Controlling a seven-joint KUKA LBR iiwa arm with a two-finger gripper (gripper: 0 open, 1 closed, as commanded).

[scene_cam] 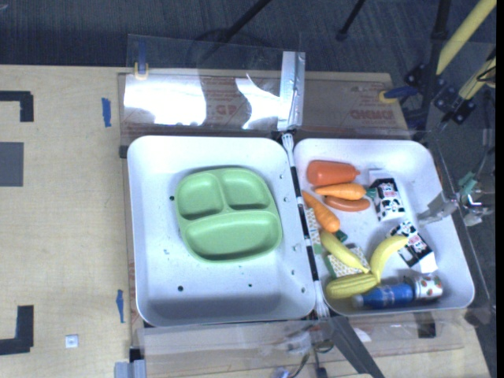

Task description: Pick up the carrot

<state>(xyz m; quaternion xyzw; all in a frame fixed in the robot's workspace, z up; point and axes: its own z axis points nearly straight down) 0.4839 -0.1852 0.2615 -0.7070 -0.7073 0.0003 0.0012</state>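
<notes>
The carrot (320,210) lies in the right bin (450,252), close against that bin's left wall. It is long and orange and lies at a slant, its narrow end pointing toward the far left and its green stem end toward the middle of the bin. Nothing is gripping it.

Just beyond it, three other orange toy foods (339,189) are stacked close together: a fat red-orange piece farthest back, a slimmer orange one in the middle, and a flat red-orange one nearest. The carrot's upper end comes close to this cluster.

On the near side of the carrot's green end lies a yellow banana (342,250), slanting the same way. A second, curved banana (387,253) sits to its right, and a third yellow piece (350,286) lies along the front wall. Beside that one, a blue bottle (390,295) lies on its side along the front edge.

Two small cartons with black and white cow patches (384,198) sit right of the orange cluster, one behind the other toward the front right.

At the right rim of this bin, a grey metal part that appears to be the gripper (455,205) hangs well apart from the carrot. Whether it is open or closed cannot be told.

The left bin (150,211) holds a light green plate (228,213) with three compartments, resting near its middle. The two bins touch along their shared wall on a pale wooden bench (63,211).
</notes>
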